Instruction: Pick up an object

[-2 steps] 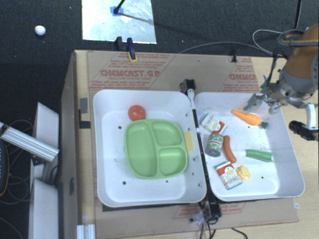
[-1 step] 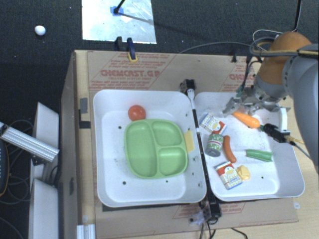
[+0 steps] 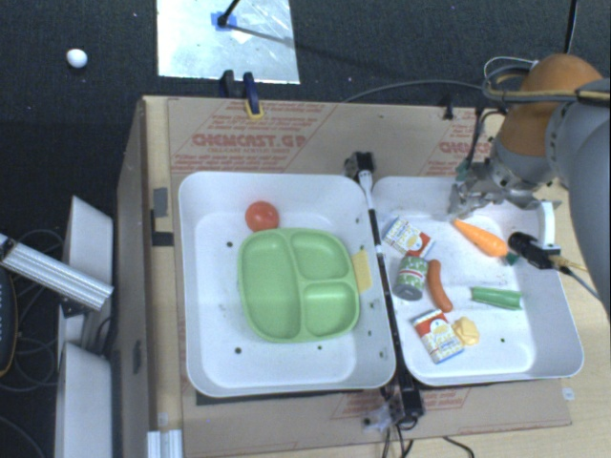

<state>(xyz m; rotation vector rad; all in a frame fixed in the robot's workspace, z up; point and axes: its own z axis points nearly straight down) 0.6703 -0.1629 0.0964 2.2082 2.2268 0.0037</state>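
Your end effector (image 3: pixel 470 197) is hanging low over the far right corner of the right bin (image 3: pixel 558 346), just beside the stem end of the carrot (image 3: pixel 480 238). Whether it is released or clenched you cannot tell from this slant; the wrist is hiding that part, and nothing is visibly caught in it.

Likely targets are crowding that bin: the carrot nearest, then the small carton (image 3: pixel 405 235), the can (image 3: pixel 411 276), the sausage (image 3: pixel 439 285), the green pod (image 3: pixel 495 298), and the second carton (image 3: pixel 437 336) touching a yellow piece (image 3: pixel 466 331). Over in the left bin (image 3: pixel 205 351) the green tray (image 3: pixel 294 284) and tomato (image 3: pixel 262 216) are lying well apart from the arm.

You are risking a miss here. The carrot is lying slanted and tapered, so a descent off its centre would probably be rolling it aside or pinching only the tip. The bin wall is also close, and it may be blocking one side of the grasp.
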